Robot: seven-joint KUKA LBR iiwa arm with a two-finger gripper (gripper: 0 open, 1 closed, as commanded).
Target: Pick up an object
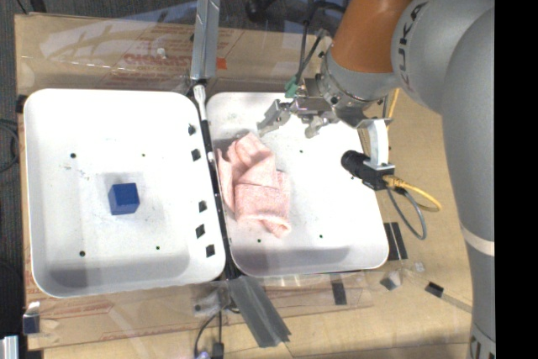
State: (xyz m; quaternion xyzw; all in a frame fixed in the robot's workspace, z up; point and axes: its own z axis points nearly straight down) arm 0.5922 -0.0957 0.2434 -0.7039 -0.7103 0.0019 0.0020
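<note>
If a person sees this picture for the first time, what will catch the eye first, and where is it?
The big grey arm with its orange band fills the upper right, its gripper over the right bin. Just below the gripper, a crumpled pink cloth lies on the right bin's left side. A small blue cube sits alone in the left bin.

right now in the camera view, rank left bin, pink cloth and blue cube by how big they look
1. left bin, largest by far
2. pink cloth, crumpled in the right bin
3. blue cube, smallest
</note>
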